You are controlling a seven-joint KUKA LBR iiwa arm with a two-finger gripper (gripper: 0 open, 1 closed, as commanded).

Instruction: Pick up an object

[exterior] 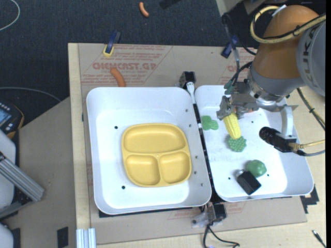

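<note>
End effector [231, 111] hangs over the corn cob [233, 126] in the right bin [295, 182], its grip impossible to tell; crowding green toys could spoil the pick.

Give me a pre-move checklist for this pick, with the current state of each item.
1. Gripper is over the right bin: ok.
2. A target lies close by: ok, the corn cob sits just below the gripper.
3. Something is held in the gripper: cannot tell, the wrist hides it.
4. Corn cob is free of neighbours: not ok, its lower end touches the green broccoli piece.
5. Other items are out of the way: ok, the black block and the green ball lie near the front of the bin, and the small green piece is by the left wall.
6. Yellow tray in the left bin is away from the arm: ok.
</note>
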